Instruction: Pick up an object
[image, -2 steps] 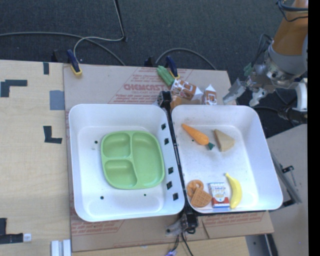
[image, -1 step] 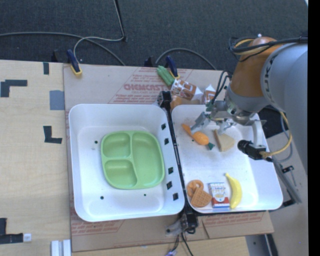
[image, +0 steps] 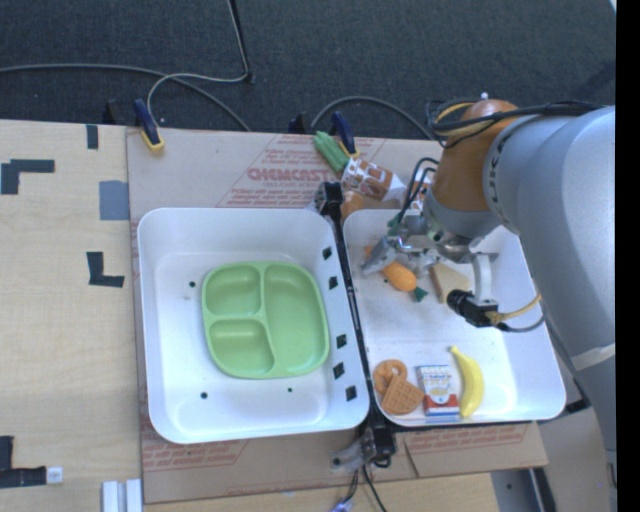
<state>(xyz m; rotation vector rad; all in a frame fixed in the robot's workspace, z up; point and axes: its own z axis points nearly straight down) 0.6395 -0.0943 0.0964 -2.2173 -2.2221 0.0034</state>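
Grey arm with orange band, reaching in from the right over the right bin. Left bin alongside, holding a green divided plate. Gripper low in the right bin's upper left part, metal fingers spread, touching a small orange object just below; grasp impossible to tell. Near the front wall: yellow banana, small carton, waffle-like orange toy, well apart from the gripper.
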